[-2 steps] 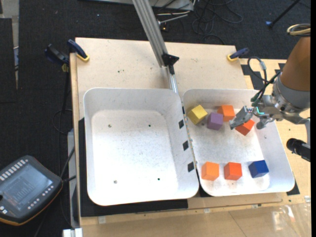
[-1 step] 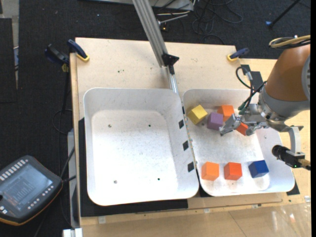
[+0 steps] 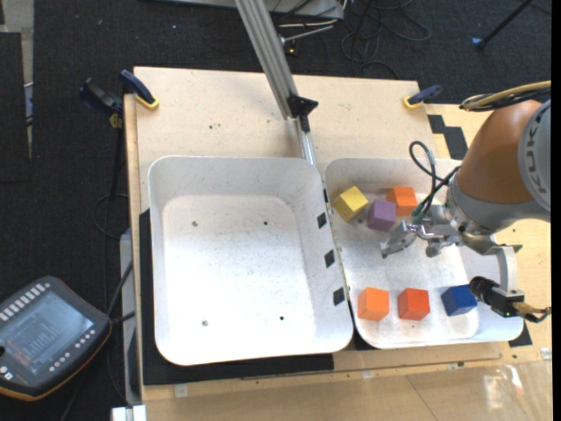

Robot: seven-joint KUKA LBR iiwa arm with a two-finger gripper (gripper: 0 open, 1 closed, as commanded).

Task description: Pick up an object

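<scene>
Orange blocks number three among six cubes in the right bin [image 3: 351, 261], right of frame: one yellow [image 3: 351, 203], one purple [image 3: 382, 214], one blue [image 3: 458, 300]. Cubes show no long axis. The pincer [image 3: 419, 239] hovers just beside the purple cube; its spread cannot be told.

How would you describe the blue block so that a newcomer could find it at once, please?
Look in the right bin, along its near edge, where three blocks sit in a row. The blue block is at the row's right end; the orange block and red block beside it are warm-coloured.
</scene>
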